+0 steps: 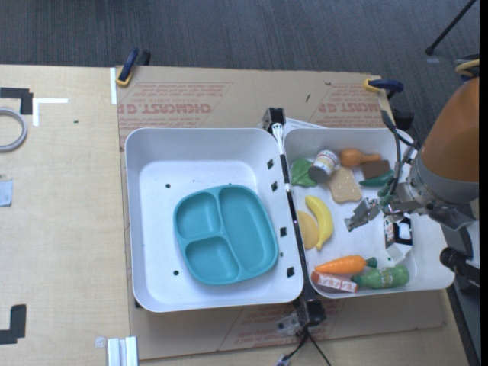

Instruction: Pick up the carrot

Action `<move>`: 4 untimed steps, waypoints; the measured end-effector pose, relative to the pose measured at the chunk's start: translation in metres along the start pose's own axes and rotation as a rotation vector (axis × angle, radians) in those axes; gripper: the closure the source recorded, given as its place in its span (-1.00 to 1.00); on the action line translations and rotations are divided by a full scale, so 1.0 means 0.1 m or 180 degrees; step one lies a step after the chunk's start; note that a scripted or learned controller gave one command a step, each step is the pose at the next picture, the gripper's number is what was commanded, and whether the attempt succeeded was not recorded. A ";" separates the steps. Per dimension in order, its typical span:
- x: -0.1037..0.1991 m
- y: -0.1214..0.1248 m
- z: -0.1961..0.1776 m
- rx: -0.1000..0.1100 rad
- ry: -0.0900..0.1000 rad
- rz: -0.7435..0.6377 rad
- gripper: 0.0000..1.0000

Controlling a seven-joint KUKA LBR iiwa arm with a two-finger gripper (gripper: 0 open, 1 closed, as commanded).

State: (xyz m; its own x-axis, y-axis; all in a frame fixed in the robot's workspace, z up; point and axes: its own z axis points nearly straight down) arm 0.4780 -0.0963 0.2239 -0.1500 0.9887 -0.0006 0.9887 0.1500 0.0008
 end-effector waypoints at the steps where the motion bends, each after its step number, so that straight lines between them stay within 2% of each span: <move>1: 0.00 -0.01 1.13 0.0004 0.0003 0.0260 -1.00; 2: 0.01 -0.01 1.32 0.0007 0.0005 0.0886 -1.00; 3: -0.07 -0.01 1.02 -0.0002 0.0001 0.0741 -1.00; 4: 0.00 -0.01 1.32 0.0006 0.0005 -0.0378 -1.00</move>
State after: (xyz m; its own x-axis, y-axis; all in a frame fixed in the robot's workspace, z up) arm 0.4773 -0.0962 0.0921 -0.2660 0.9640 0.0010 0.9640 0.2660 -0.0011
